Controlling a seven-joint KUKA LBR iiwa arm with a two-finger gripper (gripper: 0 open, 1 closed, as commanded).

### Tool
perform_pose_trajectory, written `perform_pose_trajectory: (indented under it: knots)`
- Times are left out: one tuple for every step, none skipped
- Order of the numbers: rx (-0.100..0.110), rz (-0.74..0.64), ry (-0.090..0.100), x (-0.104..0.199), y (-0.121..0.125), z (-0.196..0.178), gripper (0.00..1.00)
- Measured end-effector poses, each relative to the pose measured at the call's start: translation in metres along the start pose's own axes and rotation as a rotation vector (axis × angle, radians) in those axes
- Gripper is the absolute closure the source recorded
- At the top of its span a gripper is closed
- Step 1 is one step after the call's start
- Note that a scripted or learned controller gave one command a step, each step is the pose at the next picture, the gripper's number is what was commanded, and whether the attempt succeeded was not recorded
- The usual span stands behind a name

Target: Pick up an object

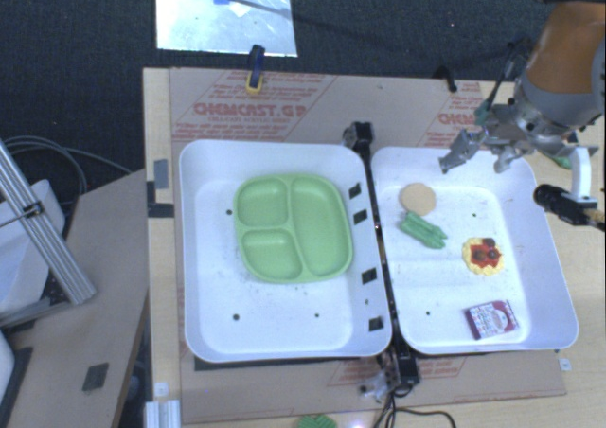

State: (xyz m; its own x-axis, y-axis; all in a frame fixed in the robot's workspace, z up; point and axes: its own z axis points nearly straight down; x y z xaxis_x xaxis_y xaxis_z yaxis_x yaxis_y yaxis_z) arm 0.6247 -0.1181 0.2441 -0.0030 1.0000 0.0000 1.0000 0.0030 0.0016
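"CHEMCAST GP" on protective sheet [248, 109]

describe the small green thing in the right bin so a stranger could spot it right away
Start at the right-hand white bin, the one without the green divided tray. In its upper left part lies a green bean-like toy, long and slanted, just below a round tan disc. It is the only green, elongated item in that bin; the yellow-and-red piece and the dark red packet lie further right.
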Motion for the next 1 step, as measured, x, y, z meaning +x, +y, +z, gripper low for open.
perform_pose_trajectory:
  knots:
    - [0.004, -0.001, 0.0, 0.0033, 0.0126, 0.1676, 0.0]
